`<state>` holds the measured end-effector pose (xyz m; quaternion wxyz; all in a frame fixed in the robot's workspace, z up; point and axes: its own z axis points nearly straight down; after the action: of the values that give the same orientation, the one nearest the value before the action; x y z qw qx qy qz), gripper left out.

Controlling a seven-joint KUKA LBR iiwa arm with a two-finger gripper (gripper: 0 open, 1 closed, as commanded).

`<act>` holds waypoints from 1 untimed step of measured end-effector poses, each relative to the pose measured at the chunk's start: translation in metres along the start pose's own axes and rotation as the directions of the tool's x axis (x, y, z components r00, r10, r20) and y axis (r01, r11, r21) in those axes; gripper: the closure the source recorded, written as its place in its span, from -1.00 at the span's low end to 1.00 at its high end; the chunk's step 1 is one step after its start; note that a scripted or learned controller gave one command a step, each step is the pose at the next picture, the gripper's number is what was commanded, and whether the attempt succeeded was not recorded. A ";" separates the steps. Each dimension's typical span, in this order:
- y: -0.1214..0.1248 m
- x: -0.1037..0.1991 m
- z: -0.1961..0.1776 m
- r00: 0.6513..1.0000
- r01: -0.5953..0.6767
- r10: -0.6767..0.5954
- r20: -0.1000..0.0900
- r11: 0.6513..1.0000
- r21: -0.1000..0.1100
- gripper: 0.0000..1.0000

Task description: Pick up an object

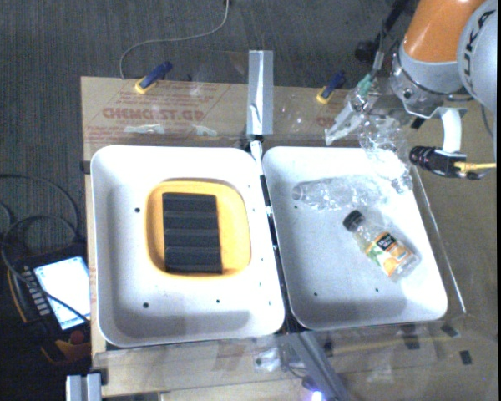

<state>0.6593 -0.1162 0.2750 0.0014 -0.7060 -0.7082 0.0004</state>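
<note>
Claw (344,126) grip state unreadable; your bottle (382,245) lies below it, toward the camera, cap pointing up-left

Grey arm (451,40) at upper right (orange-banded), gripper (351,119) low.

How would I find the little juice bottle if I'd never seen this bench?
Look in the right-hand white bin. The bottle lies on its side there, below a crumpled clear plastic bag. Unlike the bag, it has a black cap and orange juice inside.
</note>
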 end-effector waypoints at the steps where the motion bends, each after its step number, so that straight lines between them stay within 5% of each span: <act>1: -0.042 -0.044 0.077 0.943 0.333 -0.333 0.002 0.943 0.000 -1.00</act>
<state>0.6177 -0.1600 0.1982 0.0007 -0.5763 -0.8172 0.0006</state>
